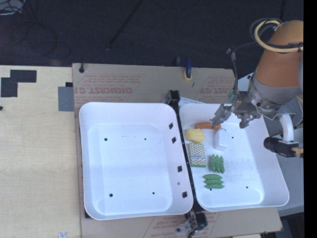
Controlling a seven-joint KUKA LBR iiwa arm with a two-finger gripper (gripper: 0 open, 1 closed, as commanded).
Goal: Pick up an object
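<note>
Robotics lab, by the look of it. Pale wood-grain worktop (34, 152) carrying a brown cardboard sheet (129, 86) with printed lettering, two shallow white bins (94, 115) clipped side by side on top. Grey and orange industrial arm (277, 58) with looped yellow cabling reaching in from the right. Loose cables (20, 1) trailing over a dark floor behind. Black tape patches (17, 81) on the worktop.

Two white bins (99, 114); right bin holds an orange carrot (207, 126), yellow corn (195, 135), a checkered white-blue packet (197, 154), and two green pea pods (216, 163) (213, 181). Arm's band (280, 58) orange; bench (34, 148) pale wood.
</note>
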